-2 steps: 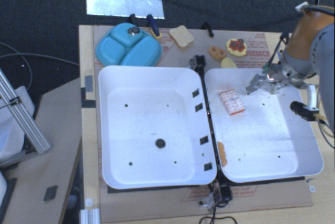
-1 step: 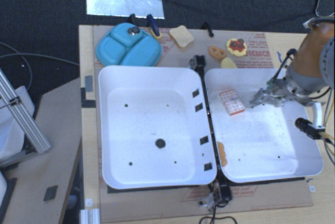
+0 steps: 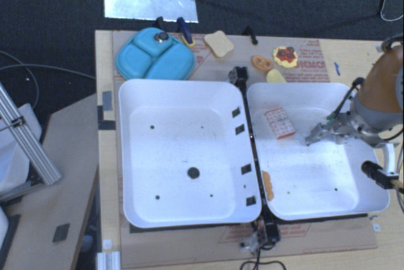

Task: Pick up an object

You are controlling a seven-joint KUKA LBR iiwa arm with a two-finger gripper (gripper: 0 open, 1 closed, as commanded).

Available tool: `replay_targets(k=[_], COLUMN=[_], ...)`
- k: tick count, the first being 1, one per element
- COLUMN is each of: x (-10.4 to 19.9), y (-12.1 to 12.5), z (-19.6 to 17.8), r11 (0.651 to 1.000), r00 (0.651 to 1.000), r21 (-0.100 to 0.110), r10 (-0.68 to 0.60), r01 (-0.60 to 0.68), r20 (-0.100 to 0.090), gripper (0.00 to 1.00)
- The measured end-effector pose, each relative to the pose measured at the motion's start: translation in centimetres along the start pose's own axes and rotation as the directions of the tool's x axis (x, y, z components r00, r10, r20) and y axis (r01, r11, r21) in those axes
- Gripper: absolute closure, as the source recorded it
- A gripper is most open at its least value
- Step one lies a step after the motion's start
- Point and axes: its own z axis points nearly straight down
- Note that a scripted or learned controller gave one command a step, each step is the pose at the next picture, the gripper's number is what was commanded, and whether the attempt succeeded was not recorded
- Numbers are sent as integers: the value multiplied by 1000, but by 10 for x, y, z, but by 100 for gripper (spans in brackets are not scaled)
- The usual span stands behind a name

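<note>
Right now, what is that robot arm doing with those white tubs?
The robot arm's gripper hangs low inside the right bin, trying to pick something up. A small red-and-white packet lies flat in that bin, just to the gripper's left, and nothing is between its fingers. A small dark round thing sits in the left bin. Toy foods and a blue tray wait behind the bins.

The pale wooden bench [image 3: 107, 67] is carrying two shallow white plastic bins [image 3: 183, 152] mid-frame, and, along its upper edge, a blue sectioned plate [image 3: 155, 55], toast slice [image 3: 219, 43] and small toy foods [image 3: 285, 56].
</note>
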Motion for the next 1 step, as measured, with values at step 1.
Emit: replay_targets(k=[1], x=[14], y=[102], z=[-176], r11=[1000], r00=[1000], r21=[-12], r10=[-8], r01=[8], r20=[2], gripper=[0])
